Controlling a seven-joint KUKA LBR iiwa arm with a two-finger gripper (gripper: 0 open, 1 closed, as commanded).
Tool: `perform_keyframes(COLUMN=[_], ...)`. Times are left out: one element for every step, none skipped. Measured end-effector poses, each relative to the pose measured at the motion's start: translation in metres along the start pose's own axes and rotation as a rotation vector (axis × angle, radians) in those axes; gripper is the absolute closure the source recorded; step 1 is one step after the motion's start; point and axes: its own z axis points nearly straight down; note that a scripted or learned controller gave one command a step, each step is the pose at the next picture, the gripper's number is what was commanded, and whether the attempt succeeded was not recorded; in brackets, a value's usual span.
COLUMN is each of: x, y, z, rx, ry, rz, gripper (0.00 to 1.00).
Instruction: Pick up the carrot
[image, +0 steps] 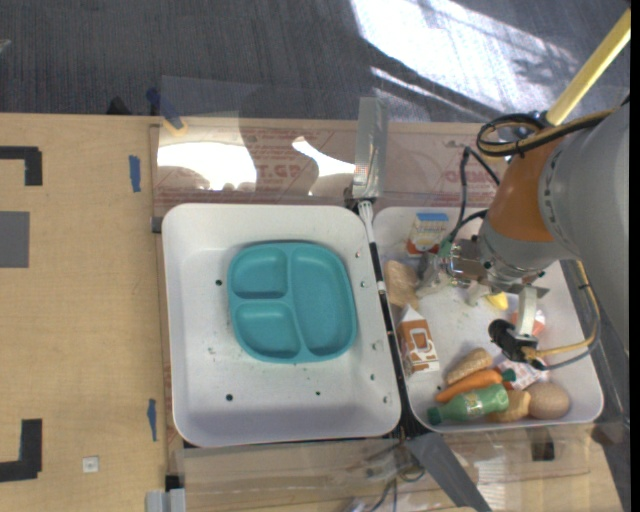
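Observation:
The orange carrot (476, 381) lies near the front of the right bin (585, 330). It is wedged between a tan bread piece (470, 362) behind it and a green bottle (470, 403) in front of it. My gripper (455, 268) hangs over the back half of the same bin, above and behind the carrot and well apart from it. Nothing of the carrot is near the gripper's tip.
The right bin also holds a brown box (418, 345), a bread roll (400, 283), a small carton (430, 231), a yellow item (497, 298) and a beige egg-shaped thing (548, 402). A teal divided plate (293, 300) sits in the left bin (190, 330).

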Motion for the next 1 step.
perform_keyframes(x=[-0.0565], y=[-0.0911], z=[-0.0009], rx=[-0.003], ry=[0.0], rz=[0.267], gripper=[0.0])
